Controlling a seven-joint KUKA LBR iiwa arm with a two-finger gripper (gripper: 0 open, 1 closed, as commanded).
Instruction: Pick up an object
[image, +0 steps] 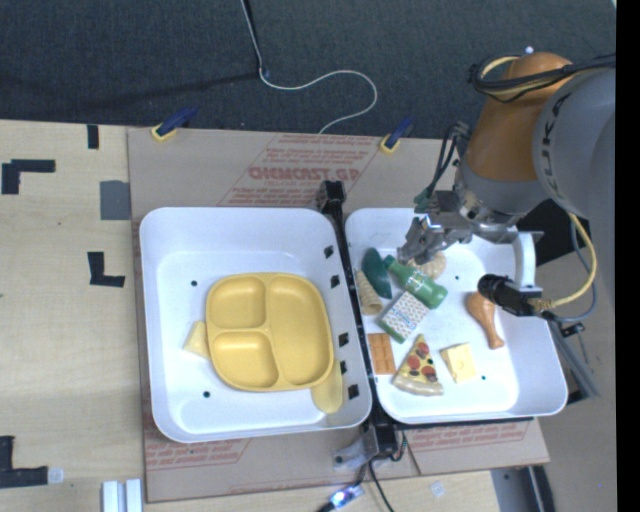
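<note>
My gripper (422, 243) hangs over the upper left part of the right bin (520, 400), on the grey arm with the orange band (510, 110). Just below it lie a green bottle (420, 284) and a dark green piece (376, 266), with a pale round piece (434, 266) partly hidden by the gripper. Further down the bin are a grey waffle-patterned piece (404, 316), a pizza slice (418, 367), a yellow cheese cube (460, 361), a brown drumstick (485, 318), an orange cracker (380, 352) and a beige piece (369, 290).
The left bin (170, 250) holds a yellow divided plate (270, 330), with one yellow flat piece (194, 339) at its left and another (327, 397) at its lower right. A black clip (331, 193) sits between the bins. A white cable (320, 85) crosses the dark floor behind.
</note>
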